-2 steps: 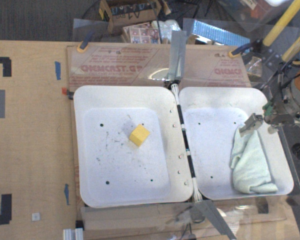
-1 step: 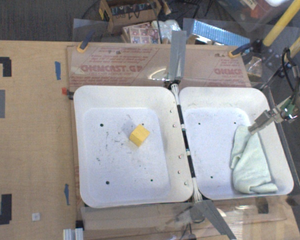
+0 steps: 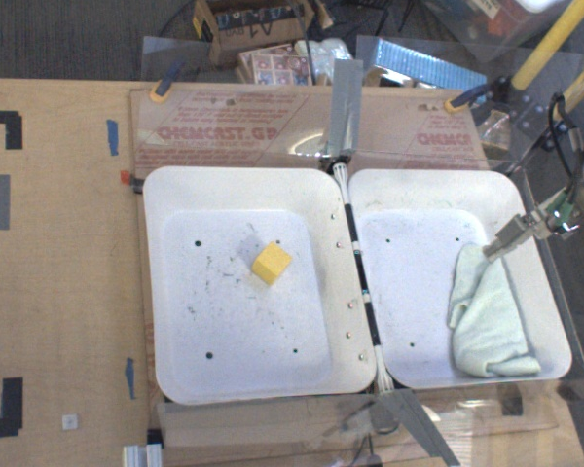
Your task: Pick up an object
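A small yellow block (image 3: 271,263) lies near the middle of the left white bin (image 3: 175,197). A pale green cloth (image 3: 489,317) lies crumpled along the right side of the right white bin (image 3: 409,197). My gripper (image 3: 498,243) reaches in from the right edge over the right bin's rim. Its tip is at the cloth's upper end, and I cannot tell whether it touches the cloth. Most of the arm is out of frame.
A metal clamp strip (image 3: 346,115) and a cardboard sheet (image 3: 234,134) sit behind the bins. Clutter and a yellow pole (image 3: 555,32) stand at the back right. The wooden bench (image 3: 58,261) extends to the left.
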`<state>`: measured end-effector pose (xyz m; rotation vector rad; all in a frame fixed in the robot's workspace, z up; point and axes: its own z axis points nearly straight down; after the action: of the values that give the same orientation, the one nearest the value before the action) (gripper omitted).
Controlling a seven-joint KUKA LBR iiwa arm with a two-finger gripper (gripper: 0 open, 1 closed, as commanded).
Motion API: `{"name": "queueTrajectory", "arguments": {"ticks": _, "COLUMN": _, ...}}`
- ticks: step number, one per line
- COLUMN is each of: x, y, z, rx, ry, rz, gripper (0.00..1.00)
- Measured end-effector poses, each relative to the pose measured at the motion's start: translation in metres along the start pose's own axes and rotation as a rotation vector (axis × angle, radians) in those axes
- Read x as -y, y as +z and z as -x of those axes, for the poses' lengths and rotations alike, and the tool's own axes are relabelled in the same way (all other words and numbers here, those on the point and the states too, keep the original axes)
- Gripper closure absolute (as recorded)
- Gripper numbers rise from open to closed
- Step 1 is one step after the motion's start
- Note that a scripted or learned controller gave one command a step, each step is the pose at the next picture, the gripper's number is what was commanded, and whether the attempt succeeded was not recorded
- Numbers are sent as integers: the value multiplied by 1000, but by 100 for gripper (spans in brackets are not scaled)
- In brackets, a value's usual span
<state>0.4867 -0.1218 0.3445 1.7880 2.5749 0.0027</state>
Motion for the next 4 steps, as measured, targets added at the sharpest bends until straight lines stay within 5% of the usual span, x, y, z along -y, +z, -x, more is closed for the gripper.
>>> {"name": "queueTrajectory", "arguments": {"ticks": 1, "x": -9, "y": 138, "z": 20, "rx": -4, "ry": 85, "rz": -5, "gripper": 0}}
{"name": "queueTrajectory", "arguments": {"ticks": 2, "x": 8, "y": 109, "z": 0, "rx": -3, "ry": 66, "rz": -3, "gripper": 0}}
{"name": "queueTrajectory", "arguments": {"ticks": 3, "x": 8, "y": 99, "z": 2, "rx": 1, "ry": 68, "rz": 0, "gripper": 100}}
{"name": "queueTrajectory", "arguments": {"ticks": 4, "x": 4, "y": 250, "z": -13, "rx": -3, "ry": 229, "rz": -5, "gripper": 100}}
